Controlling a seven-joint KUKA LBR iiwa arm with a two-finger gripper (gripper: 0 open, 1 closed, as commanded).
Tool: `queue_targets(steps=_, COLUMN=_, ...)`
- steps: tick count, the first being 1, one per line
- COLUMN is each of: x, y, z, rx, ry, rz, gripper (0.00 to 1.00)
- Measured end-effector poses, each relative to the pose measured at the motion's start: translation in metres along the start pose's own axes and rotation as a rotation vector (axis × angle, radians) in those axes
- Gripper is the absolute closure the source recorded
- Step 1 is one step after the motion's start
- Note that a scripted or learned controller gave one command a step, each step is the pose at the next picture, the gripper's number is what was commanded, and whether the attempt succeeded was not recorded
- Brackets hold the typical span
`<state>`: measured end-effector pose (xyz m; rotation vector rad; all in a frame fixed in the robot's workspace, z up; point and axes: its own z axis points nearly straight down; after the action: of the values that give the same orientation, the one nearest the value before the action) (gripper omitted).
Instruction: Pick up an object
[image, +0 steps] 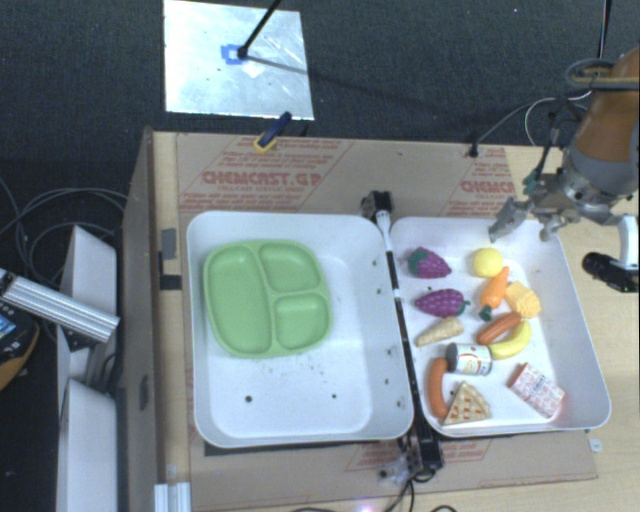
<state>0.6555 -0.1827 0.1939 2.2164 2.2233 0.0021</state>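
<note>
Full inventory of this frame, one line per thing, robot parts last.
left bin: 1, white, left half of bench
divided plate: 1, green, in left bin
right bin: 1, white, right half of bench
grape bunches: 2, purple, right bin near the divider
lemon: 1, yellow, right bin, far end
carrot: 1, orange, beside the lemon
corn: 1, yellow, right of the carrot
banana: 1, yellow, mid bin
waffle wedge: 1, tan, near edge
packet: 1, red and white, near right corner
cardboard sheet: 1, brown, under both bins
arm: 1, grey and orange, top right
jaws: 1 pair, open, above right bin's far edge
</note>
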Motion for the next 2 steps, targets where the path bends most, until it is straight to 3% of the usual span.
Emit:
queue_targets(steps=1, x=-0.011, y=0.012, z=0.105, rx=0.003, ry=0.000, rz=-0.001, gripper=0.00)
queue_targets(steps=2, x=-0.011, y=0.015, z=0.092, rx=-0.003, ry=-0.002, rz=-0.005, gripper=1.00)
